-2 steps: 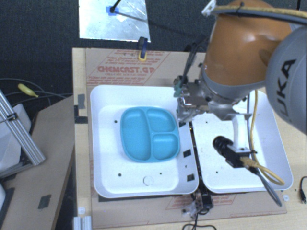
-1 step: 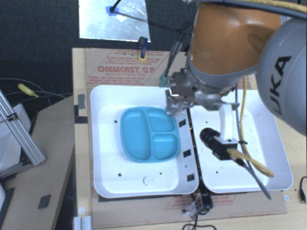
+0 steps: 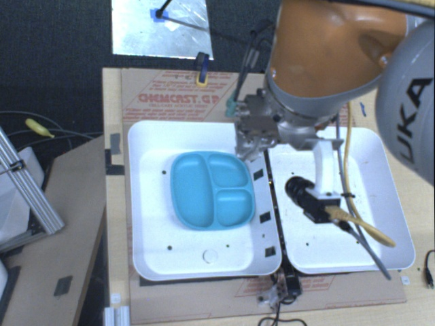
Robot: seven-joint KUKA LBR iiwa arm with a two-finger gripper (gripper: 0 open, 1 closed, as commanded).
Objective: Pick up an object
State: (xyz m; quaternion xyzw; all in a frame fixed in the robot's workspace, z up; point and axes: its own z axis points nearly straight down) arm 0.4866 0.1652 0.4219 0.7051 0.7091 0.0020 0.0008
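Hanging under the grey and orange arm (image 3: 340,39), the pincer (image 3: 249,147) is in the middle of the frame, over the upper right corner of the left bin (image 3: 146,182). It is just beside the upper right rim of the blue plate (image 3: 207,189). Whether it is released or clenched, I cannot tell, and I see nothing grasped in it.

Nearest, at the lower part of the frame, the two white bins sit side by side on a brown cardboard sheet (image 3: 170,97) on the worktop (image 3: 418,202). The blue plate lies flat in the left bin, a little right of its centre. It has three compartments, one large on the left and two smaller on the right. The right bin (image 3: 387,182) is under the arm.

Farther up, the cardboard shows red printed letters. At its far edge stands a small blue and yellow thing (image 3: 202,70). Behind it, at the upper left of the frame, a shiny grey sheet (image 3: 136,19) lies on dark ground.
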